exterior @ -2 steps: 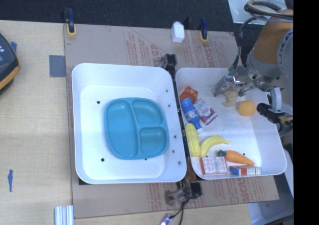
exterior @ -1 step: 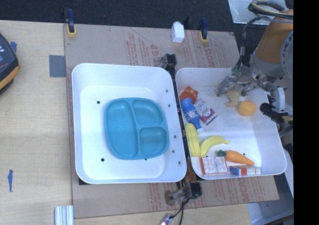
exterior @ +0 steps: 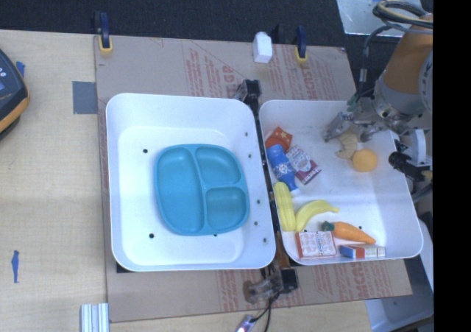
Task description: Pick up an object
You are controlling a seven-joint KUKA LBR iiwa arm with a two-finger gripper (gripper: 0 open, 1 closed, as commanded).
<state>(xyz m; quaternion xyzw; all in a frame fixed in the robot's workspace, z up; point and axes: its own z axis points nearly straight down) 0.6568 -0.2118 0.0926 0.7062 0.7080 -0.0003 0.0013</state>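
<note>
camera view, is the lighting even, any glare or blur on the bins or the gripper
In the camera view the lighting is soft and fairly even; the shallow white left bin is bright but keeps its edges, with a mild sheen on the blue divided plastic plate. Shadows are faint. The two-finger gripper in the shallow white right bin looks soft and small, so its fingers are hard to read.

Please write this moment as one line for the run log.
gripper: above right bin, far end | orange ball: beside it, not held | blue tray: left bin

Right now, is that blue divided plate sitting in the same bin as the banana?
No: the blue plate lies alone in the left bin, while the banana lies in the right bin.
</note>
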